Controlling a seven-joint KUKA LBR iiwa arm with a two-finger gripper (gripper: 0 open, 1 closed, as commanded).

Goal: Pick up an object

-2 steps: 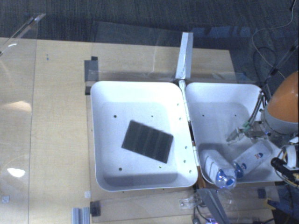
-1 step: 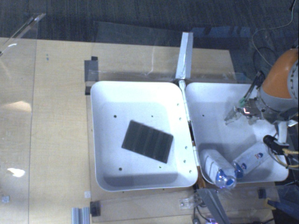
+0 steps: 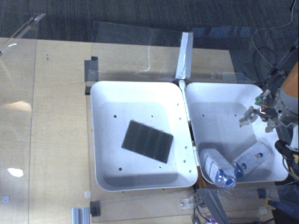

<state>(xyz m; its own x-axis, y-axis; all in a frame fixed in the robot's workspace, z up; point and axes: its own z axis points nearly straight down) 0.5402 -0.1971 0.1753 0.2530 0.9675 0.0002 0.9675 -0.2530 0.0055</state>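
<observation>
Both bins smooth white plastic, slight sheen. Dark ribbed pad in left bin, matt. Two clear plastic bottles lower right, glossy, blue caps. Desk light wood grain, matt. Dark floor at top, rough carpet-like texture.

The left bin holds a dark ribbed pad, lying flat and askew. In the right bin, two clear bottles with blue caps lie at the near edge. The gripper hangs above that bin's right side.
</observation>
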